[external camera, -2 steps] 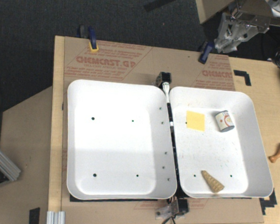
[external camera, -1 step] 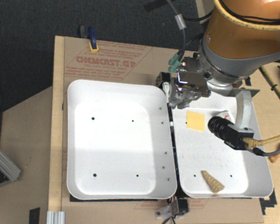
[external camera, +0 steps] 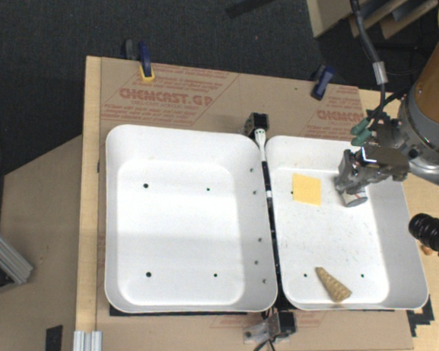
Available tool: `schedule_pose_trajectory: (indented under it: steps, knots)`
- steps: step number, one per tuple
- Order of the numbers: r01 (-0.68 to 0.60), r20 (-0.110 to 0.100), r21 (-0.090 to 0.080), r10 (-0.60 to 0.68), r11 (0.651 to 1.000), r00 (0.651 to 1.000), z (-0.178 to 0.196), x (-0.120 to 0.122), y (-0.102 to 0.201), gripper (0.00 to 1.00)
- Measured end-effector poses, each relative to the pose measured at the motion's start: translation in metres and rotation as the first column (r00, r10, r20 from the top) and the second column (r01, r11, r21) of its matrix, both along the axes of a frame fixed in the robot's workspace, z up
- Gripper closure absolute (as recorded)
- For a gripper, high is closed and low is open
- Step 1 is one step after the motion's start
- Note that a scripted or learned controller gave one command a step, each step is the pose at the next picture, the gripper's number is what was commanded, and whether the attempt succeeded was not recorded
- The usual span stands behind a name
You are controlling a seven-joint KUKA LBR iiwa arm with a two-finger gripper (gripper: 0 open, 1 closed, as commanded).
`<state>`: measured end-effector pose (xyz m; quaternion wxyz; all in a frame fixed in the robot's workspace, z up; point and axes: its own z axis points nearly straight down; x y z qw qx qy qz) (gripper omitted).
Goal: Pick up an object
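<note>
A: Where is the gripper (external camera: 352,192)?

B: Low over the far part of the right bin (external camera: 408,248), reaching in from the right. Whether it is parted or closed I cannot tell, and I see nothing held in it.

A: And what could be picked up?

B: Two things, both in the right bin. A flat yellow square (external camera: 306,189), thin like a slice or a card, lies just left of the gripper, near it but apart. A tan cone (external camera: 333,284), rough and ridged, lies on its side by the near rim, well apart from the gripper.

A: Anything in the way?

B: Bare white floor lies between the gripper and the square. The bins are shallow, smooth white plastic with rounded corners and small dark holes. The left bin (external camera: 116,223) sits against the right one, a black clip (external camera: 256,124) at the far end of the seam.

A: What carries them?

B: A brown board with red lettering on the tabletop (external camera: 102,122), held by a blue clamp (external camera: 145,56) at its far edge.
</note>
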<state>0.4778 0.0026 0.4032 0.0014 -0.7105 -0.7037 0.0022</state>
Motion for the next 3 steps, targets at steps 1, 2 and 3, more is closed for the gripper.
schedule_pose_trajectory:
  steps: [1,2,3]
  knots:
    - [-0.014,0.025,0.003,0.014,1.000,1.000,0.141,0.004,0.031,1.00]
    - [-0.011,-0.005,0.000,0.011,1.000,1.000,0.028,0.001,0.051,1.00]
    - [-0.016,-0.003,0.001,0.016,1.000,1.000,-0.037,0.001,0.120,1.00]
